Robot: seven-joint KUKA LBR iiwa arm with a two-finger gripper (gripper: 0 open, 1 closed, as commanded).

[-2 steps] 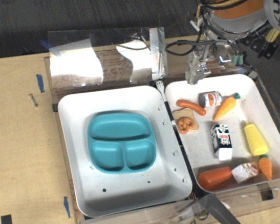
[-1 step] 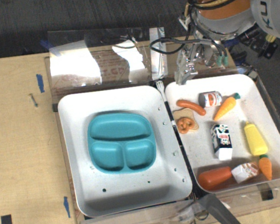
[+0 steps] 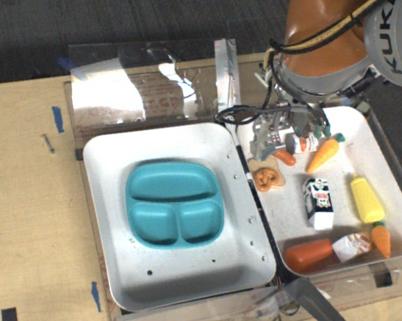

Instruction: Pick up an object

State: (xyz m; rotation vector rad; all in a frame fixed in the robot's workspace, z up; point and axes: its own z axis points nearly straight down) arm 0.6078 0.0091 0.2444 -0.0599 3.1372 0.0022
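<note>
**Two bins, one tray, a scatter of toy food**

Two white bins sit side by side on the bench, and we take the milk carton [image 3: 319, 202] in the right bin [image 3: 396, 188] as our landmark. The left bin [image 3: 114, 227], well to the carton's left, holds one teal tray [image 3: 173, 202] with three compartments. In the right bin we count two carrots: one [image 3: 324, 153] just above the carton, one smaller [image 3: 381, 240] below and to its right. One yellow piece [image 3: 367, 199] lies just right of the carton, upright along the bin. One pretzel [image 3: 267, 178] lies above and to the carton's left, near the wall between the bins. One red sausage [image 3: 309, 254] lies below the carton, touching one small white packet [image 3: 352, 246] at its right end. One small orange-red piece [image 3: 285, 157] lies above the carton, between the pretzel and the upper carrot.

We see the gripper [image 3: 286, 135] low over the bin's upper part, above the carton and just over that small orange-red piece. Its fingertips are lost among cables and metal, so we cannot tell how far apart they stand or whether anything sits between them.
</note>
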